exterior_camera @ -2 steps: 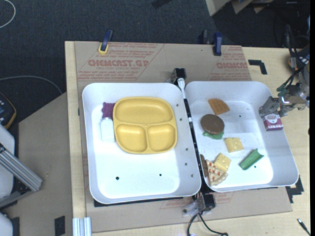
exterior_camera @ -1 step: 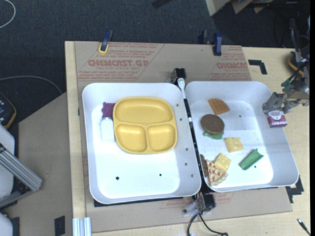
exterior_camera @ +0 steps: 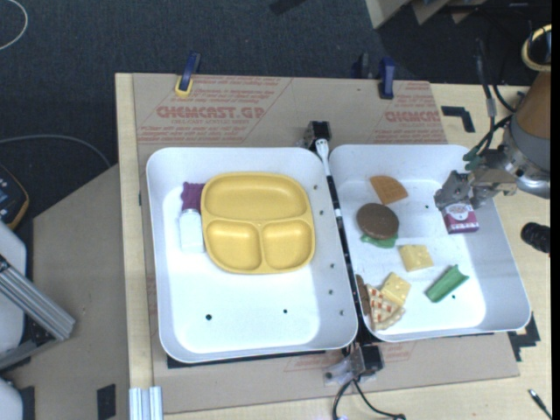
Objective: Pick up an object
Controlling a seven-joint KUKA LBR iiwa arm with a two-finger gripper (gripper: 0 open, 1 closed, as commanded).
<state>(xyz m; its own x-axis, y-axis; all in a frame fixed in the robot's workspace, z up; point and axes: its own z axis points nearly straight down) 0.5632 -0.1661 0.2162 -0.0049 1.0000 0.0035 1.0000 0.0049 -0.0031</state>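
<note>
Hand hovers right over the small maroon carton, grip impossible to judge; next, it needs a clean lift.

a yellow divided tray lies in a white bin. nearby are a brown patty, a green piece, pale yellow cheese and a checkered red-and-tan waffle.

A single fixed camera looks down from above at a slant on the bench, far enough off to take in both white bins side by side, with dark floor beyond the far edge. The arm enters from the right.
</note>
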